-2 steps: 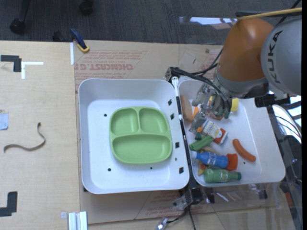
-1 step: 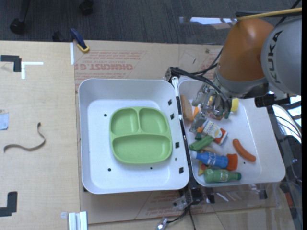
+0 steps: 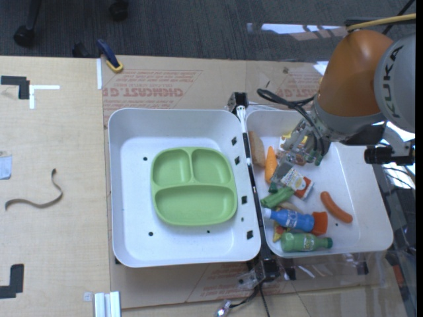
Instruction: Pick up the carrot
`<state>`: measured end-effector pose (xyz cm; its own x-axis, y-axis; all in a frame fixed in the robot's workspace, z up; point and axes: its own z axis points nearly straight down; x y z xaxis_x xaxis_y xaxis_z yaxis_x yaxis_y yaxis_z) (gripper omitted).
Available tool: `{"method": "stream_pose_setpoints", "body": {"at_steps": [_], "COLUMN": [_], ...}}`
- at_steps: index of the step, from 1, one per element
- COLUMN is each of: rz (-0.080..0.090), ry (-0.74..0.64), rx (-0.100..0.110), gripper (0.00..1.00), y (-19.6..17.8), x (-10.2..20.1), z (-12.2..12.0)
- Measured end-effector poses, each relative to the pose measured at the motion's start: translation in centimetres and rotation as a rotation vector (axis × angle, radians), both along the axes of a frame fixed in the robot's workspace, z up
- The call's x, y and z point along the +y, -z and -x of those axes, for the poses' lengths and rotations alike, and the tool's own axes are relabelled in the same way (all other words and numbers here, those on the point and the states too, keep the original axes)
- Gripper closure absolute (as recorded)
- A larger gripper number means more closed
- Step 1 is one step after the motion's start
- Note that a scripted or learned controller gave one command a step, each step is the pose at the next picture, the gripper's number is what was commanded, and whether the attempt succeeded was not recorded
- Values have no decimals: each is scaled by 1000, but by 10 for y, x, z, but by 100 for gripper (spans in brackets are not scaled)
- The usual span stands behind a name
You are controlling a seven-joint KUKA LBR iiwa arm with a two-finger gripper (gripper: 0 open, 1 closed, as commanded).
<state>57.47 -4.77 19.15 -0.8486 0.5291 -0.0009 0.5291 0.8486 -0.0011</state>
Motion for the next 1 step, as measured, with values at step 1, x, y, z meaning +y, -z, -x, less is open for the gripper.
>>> {"method": "stream_pose_setpoints", "body": {"at_steps": [1], "rz": [0], "ry": [72], "rx": [-2], "gripper": [0], "y": [0], "x": [21], "z": [-12]}}
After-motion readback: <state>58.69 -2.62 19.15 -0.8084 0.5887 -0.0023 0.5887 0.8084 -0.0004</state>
